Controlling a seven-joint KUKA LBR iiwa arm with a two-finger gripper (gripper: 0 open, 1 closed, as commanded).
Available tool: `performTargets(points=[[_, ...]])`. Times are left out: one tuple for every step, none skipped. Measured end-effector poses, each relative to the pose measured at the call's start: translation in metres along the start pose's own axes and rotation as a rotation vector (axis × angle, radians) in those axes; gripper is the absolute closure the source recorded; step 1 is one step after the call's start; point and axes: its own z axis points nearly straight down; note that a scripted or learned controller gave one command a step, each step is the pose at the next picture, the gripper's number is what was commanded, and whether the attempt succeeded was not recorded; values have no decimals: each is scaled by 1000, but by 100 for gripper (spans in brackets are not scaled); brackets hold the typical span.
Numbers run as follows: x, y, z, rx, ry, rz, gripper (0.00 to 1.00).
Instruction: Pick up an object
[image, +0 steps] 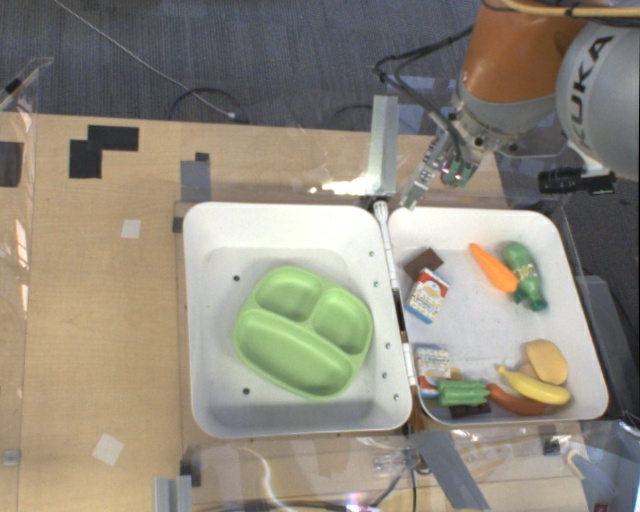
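Plastic toy foods crowd the right white bin (575, 290): a tapered orange carrot (492, 267) touching a knobbly green bottle-shaped piece (525, 274), a small printed carton (428, 297) beside a dark brown block (421, 263), and along the near wall a second carton (432, 361), a ridged green piece (462, 390), a curved yellow banana (535, 387) and a smooth tan potato shape (546, 360). The left bin (200, 300) holds a glossy lime-green divided plate (303, 329) with rounded compartments. End effector (420, 188) hangs above the bins' far edge over the pale wooden counter (90, 330), its thin metal fingers close together, nothing between them
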Motion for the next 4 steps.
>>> performTargets(points=[[-3,0,-16,-7,-12,0,100],[-4,2,-29,-11,-21,-4,100],[-5,3,-43,-16,-30,-7,100],[-7,4,-56,-21,-39,-10,100]])
